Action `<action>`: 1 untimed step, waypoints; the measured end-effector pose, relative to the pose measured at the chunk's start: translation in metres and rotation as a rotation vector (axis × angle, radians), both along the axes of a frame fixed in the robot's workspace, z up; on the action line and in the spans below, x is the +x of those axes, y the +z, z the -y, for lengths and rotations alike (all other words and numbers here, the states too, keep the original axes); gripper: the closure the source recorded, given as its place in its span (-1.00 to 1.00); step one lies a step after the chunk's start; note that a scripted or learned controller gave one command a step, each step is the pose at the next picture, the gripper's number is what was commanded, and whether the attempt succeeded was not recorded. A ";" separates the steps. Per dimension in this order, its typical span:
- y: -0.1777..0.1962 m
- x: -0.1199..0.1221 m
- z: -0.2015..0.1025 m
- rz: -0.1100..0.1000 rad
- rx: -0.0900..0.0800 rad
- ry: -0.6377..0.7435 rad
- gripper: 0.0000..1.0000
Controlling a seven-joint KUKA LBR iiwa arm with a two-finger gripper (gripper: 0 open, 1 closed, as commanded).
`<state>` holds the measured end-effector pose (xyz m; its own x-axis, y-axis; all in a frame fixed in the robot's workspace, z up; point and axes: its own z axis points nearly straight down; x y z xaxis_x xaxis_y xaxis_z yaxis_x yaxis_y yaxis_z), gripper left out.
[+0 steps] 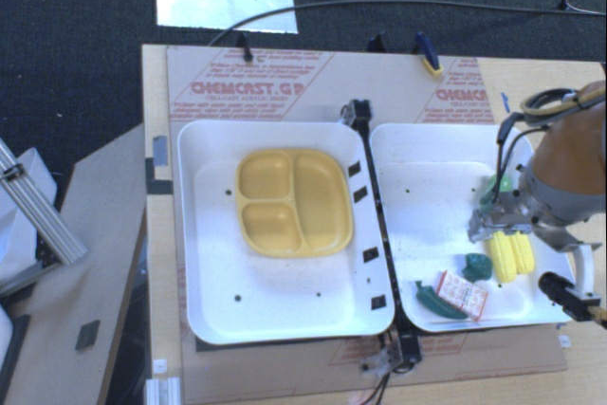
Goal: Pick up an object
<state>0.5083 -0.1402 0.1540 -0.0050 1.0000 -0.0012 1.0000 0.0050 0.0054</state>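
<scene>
Starting at the left, the left bin (204, 299) holds a yellow divided plate (292, 202), lying flat near its middle and well apart from my work. Past the black divider (372, 223) comes the right bin (417, 166), where everything worth picking sits crowded toward its near right corner: a green pepper (433, 300) by the near wall, a red and white packet (463, 295) touching it, a small dark green piece (477, 266) just above the packet, and a yellow corn cob (510, 255) beside that.

I judge I am in the approach step, nothing lifted yet. My gripper (495, 225) hangs low over the corn's far end, next to a bright green thing (490, 190) half hidden behind my wrist. Whether my fingers stand spread or closed I cannot tell; my own grey body covers them, and nothing shows between them.

The corn looks my likeliest target. The next move calls for centring over it and descending straight. The dark green piece close by and the bin's right wall leave little room.
</scene>
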 end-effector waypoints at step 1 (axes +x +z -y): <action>0.054 0.002 0.000 0.001 0.000 0.000 1.00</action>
